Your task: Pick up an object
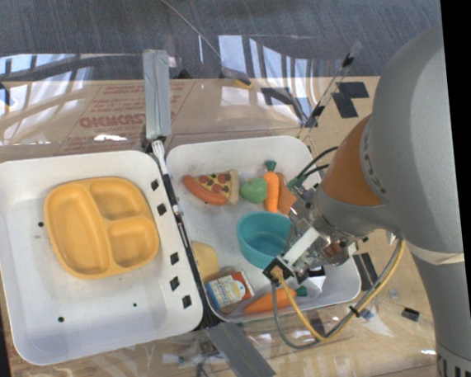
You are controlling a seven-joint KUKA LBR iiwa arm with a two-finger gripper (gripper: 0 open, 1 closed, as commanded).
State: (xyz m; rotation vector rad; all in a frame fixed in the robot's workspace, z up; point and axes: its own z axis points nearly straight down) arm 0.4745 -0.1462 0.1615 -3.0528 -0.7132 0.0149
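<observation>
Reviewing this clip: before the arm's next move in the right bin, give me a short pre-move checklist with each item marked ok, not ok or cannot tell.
1. Gripper is over the right bin: ok.
2. A target lies close by: ok, an orange carrot sits just under it by the bin's near wall.
3. Something is between its fingers: cannot tell, the wrist blocks the view.
4. Room around the target: not ok, the small carton and teal cup crowd it.
5. Yellow divided plate in the left bin is out of the way: ok.
</observation>
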